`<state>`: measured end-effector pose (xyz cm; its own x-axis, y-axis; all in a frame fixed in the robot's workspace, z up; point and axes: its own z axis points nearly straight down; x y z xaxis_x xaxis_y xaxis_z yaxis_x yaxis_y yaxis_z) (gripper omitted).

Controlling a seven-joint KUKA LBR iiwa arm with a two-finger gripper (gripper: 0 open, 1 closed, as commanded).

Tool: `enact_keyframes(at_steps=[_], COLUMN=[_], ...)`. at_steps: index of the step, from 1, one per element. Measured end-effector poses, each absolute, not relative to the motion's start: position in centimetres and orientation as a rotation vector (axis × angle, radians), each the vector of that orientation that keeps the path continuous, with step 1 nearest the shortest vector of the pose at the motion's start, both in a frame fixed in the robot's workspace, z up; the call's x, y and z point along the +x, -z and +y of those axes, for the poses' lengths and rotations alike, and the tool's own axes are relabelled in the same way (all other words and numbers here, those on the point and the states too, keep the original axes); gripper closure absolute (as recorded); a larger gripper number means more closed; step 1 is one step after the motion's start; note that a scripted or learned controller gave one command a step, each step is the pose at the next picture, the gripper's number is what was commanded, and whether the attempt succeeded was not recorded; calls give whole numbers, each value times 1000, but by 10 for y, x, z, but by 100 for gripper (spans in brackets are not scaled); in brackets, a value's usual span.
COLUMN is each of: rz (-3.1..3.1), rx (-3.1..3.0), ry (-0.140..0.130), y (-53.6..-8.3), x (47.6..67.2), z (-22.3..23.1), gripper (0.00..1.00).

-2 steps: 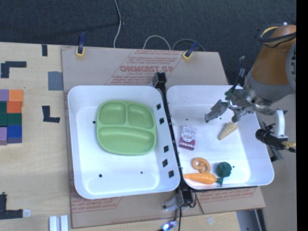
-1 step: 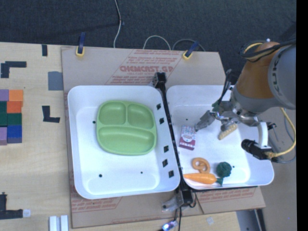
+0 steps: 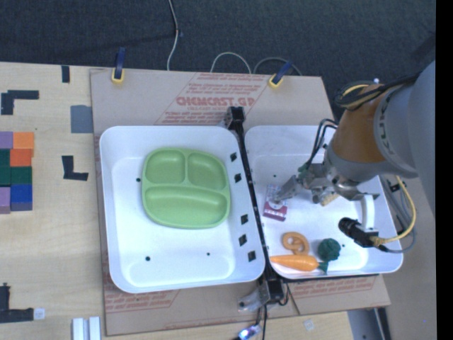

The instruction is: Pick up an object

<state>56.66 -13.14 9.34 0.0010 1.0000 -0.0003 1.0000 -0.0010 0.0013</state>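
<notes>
Nearest us, in the right bin [image 3: 386, 264], we count one orange carrot [image 3: 294, 263] lying flat along the front wall, one dark green leafy toy [image 3: 328, 249] at its right end, and one tan pretzel [image 3: 294, 243] just behind it. Further back sits one small pink-and-white packet [image 3: 274, 209], and the gripper [image 3: 283, 194] is right down on it; we cannot tell how its fingers stand. In the left bin [image 3: 124, 261] we see one green divided plate [image 3: 187, 188]. Beyond, two clamps [image 3: 118, 71] pin the cardboard.
</notes>
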Motion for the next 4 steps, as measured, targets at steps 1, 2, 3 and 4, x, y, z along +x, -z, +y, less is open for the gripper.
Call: enact_keyframes(at_steps=[1,2,3,4], rz=[2225,2220,2221,2220], rx=[2218,2219,2216,2216], ry=[-8,-2,-3,-4], y=[-108,-154,-201,-254], x=[568,565,572,573], z=[-129,-136,-131,-131], gripper=[100,100,100,100])
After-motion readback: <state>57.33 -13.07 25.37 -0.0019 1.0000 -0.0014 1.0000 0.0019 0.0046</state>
